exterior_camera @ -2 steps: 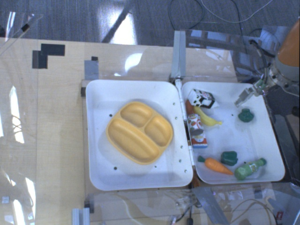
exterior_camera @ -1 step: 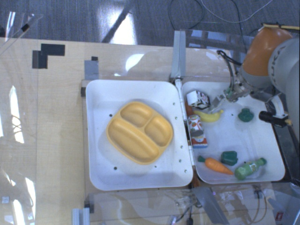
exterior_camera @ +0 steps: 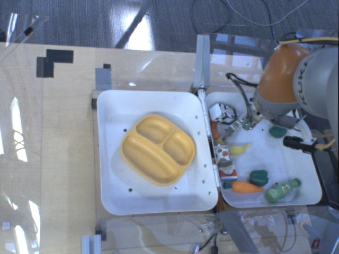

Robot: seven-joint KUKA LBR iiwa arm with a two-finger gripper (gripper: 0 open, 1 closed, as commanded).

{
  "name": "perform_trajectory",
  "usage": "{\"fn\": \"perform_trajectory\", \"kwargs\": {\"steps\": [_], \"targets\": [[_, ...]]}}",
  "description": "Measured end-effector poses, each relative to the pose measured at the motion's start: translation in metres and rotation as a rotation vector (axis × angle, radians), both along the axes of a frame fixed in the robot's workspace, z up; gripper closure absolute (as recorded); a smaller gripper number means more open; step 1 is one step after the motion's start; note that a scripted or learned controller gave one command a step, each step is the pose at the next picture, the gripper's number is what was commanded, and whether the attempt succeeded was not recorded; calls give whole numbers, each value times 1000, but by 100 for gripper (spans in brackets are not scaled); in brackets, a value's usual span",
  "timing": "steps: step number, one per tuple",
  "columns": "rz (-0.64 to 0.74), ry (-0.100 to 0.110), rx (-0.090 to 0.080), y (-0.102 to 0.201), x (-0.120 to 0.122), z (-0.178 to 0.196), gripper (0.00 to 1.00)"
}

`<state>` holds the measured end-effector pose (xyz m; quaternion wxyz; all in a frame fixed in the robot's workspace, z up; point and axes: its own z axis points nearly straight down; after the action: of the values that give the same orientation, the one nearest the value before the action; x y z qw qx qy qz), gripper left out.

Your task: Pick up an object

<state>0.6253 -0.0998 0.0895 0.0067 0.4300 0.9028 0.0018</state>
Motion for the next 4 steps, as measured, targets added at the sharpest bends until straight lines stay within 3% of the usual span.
{"fn": "perform_trajectory", "kwargs": {"steps": [1,2,3,4], "targets": [[1,-8,2,2,3,13,100],[1,-6,3,2,3,13,0],[-171,4,3,-37,29,11,0],[-72,20,-1,-35,42,8,0]]}}
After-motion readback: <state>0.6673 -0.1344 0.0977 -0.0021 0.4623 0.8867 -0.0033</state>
